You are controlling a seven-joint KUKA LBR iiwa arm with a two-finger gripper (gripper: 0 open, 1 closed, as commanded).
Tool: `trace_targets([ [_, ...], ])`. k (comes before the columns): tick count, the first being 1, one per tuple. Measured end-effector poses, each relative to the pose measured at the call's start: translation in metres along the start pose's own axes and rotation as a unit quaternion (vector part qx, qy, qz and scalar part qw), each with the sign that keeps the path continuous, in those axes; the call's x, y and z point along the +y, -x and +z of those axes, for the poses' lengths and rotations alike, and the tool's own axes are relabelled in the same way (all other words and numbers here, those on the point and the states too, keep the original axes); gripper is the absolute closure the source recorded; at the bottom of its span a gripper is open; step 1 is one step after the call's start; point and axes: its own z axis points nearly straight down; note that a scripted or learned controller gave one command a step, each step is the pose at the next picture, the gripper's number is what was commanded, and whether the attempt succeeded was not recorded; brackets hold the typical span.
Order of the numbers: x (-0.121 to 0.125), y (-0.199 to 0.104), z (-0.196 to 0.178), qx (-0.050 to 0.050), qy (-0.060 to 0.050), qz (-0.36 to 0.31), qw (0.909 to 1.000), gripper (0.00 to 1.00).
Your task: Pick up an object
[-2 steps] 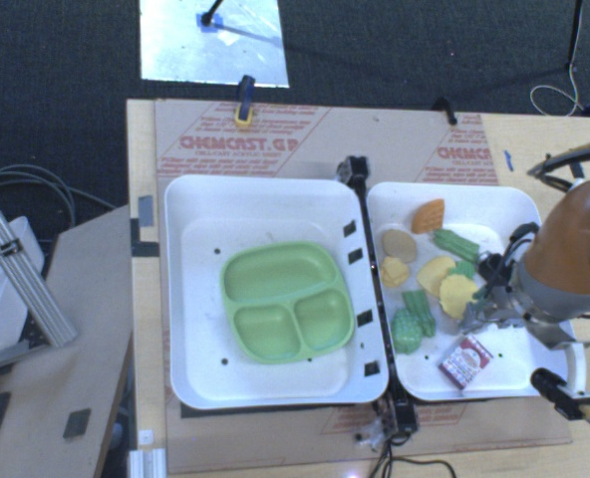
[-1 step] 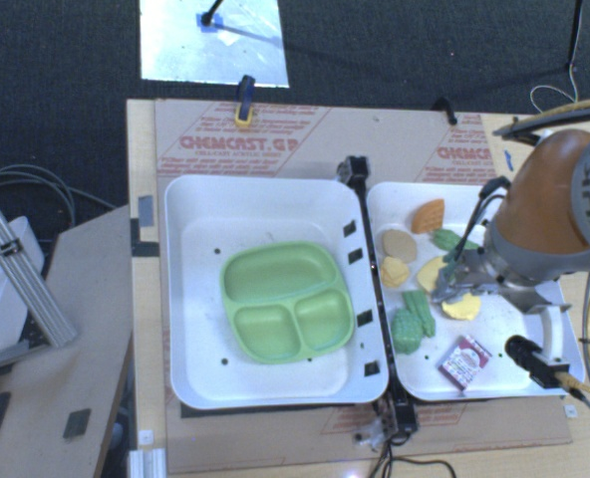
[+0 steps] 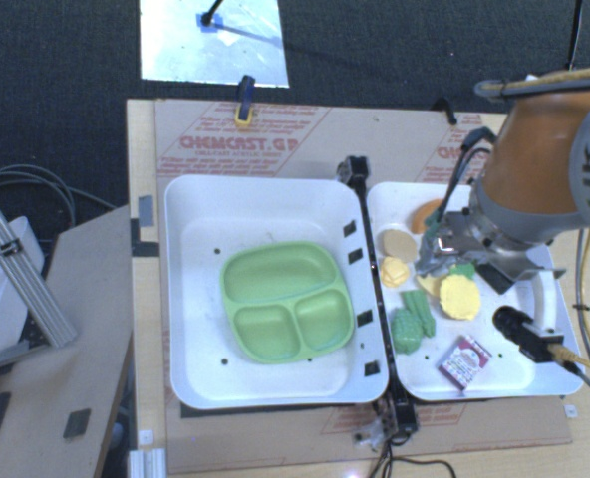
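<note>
Gripper [image 3: 441, 255] position: low in the right bin [image 3: 534, 376], among the clustered toy food. Finger state cannot be determined; the grey wrist and its orange band obstruct the line of sight. Candidate objects lie just beside it: a yellow disc-shaped piece [image 3: 460, 297], a pale yellow piece [image 3: 395, 271], a knobbly green plastic piece [image 3: 411, 323]. A small red-and-white packet [image 3: 463, 361] lies nearer the front rim. The left bin [image 3: 190, 297] holds a smooth green three-compartment tray [image 3: 287, 301], probably unrelated to this pick.

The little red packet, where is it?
The red packet lies in the right bin, near its front edge, just right of the green toy and below the round yellow piece.
</note>
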Motion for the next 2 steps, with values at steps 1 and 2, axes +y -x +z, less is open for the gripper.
trace_targets([
  [1, 0.058, -0.052, -0.033, -0.001, -0.001, 0.001, 1.0000, 1.00],
  [2, 0.100, -0.106, -0.083, 0.000, -0.001, 0.001, 1.0000, 1.00],
])
